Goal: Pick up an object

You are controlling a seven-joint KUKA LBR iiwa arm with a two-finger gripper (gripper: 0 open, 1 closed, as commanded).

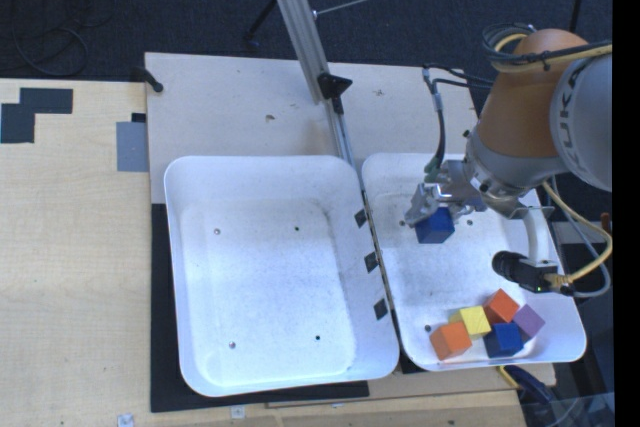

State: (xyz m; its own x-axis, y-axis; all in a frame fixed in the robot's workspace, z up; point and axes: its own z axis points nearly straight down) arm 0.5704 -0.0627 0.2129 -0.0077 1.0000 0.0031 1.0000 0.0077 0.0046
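Five blocks (487, 323) cluster well apart from the pincer (432, 208) gripping a blue cube (435, 228).

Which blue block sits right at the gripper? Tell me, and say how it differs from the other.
The blue block at the gripper sits alone mid-bin in the right bin. The other blue block lies in the cluster of coloured blocks at the bin's near corner.

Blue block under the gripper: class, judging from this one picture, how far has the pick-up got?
Done: the gripper has reached the right bin and sits at a blue block. In hand: the block is right beneath it, apparently gripped, though contact is hard to confirm. Left: a clear lift; five other blocks lie clustered in the bin's near corner.
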